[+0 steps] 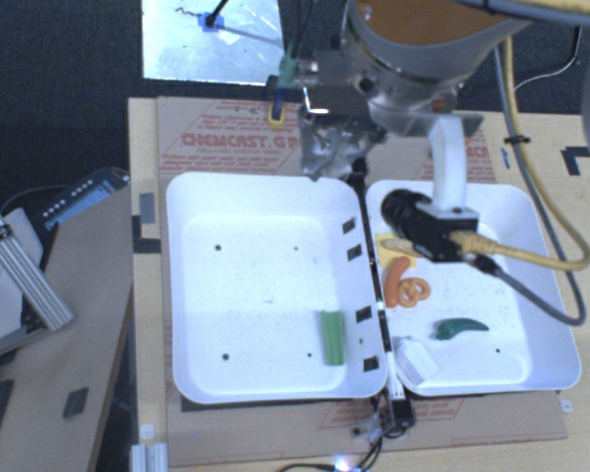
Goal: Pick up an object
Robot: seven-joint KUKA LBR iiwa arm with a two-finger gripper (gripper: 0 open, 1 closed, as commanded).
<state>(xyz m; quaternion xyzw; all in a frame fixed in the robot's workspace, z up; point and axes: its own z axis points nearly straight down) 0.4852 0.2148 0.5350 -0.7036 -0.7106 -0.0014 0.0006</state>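
Note:
A light green rectangular block (332, 337) lies in the left bin (226, 214) near its front right corner. In the right bin (541, 264) an orange curled piece (405, 283) lies by the left wall. A dark green curved piece (459, 328) sits in front of it, and a small white object (416, 360) rests at the front left corner. My gripper (326, 155) hangs over the back rim where the two bins meet, above all the objects and touching none of them. The arm's body hides part of the right bin's back.
A black cylinder on a white bracket (420, 222) with a yellow cable (531, 256) reaches over the right bin's left half. Black clips (359, 254) line the divider between the bins. A brown board (226, 136) lies under both bins.

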